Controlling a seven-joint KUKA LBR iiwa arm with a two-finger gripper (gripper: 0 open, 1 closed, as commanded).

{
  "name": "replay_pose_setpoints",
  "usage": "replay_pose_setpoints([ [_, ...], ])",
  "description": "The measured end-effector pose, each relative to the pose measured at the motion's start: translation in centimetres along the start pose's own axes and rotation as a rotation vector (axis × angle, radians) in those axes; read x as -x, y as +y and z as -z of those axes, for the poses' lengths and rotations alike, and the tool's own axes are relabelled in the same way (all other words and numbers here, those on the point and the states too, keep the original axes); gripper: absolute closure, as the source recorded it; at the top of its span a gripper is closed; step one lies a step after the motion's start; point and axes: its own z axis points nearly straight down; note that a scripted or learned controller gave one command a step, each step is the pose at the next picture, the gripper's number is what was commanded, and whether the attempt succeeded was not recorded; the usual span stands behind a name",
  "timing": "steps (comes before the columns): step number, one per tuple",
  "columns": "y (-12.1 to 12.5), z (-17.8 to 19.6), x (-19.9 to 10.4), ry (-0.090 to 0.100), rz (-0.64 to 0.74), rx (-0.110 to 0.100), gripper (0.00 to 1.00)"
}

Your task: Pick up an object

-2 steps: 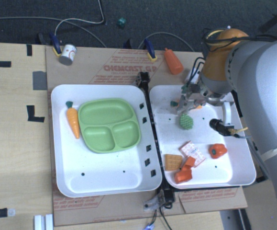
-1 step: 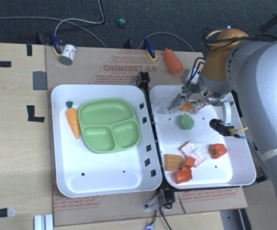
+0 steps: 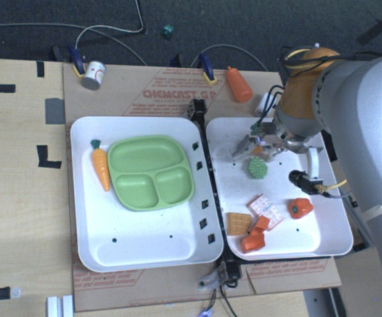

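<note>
The green ball (image 3: pixel 258 169) sits in the right bin (image 3: pixel 329 240), just below the end effector (image 3: pixel 260 145), which hangs low over the bin's upper part; can't tell how it's set. Lower down there's a tomato (image 3: pixel 300 208), a cracker (image 3: pixel 238 223), a pink packet (image 3: pixel 264 208) and a red-orange piece (image 3: pixel 253 242). The left bin (image 3: pixel 138 253) has a green tray (image 3: pixel 151 172) with a carrot (image 3: pixel 100 166) just beside it, and an orange bottle (image 3: pixel 239 85) lies on the worktop (image 3: pixel 19 197).
</note>
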Motion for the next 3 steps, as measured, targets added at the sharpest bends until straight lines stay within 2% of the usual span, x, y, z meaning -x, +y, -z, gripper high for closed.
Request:
replay_pose_setpoints([
  [1,-1.9,0.0,-1.4,-0.001,-0.001,0.000,0.00],
  [2,-1.9,0.9,-1.5,-0.001,0.000,-0.001,1.00],
  [3,-3.1,9.9,-10.6,0.003,0.002,-0.004,1.00],
])
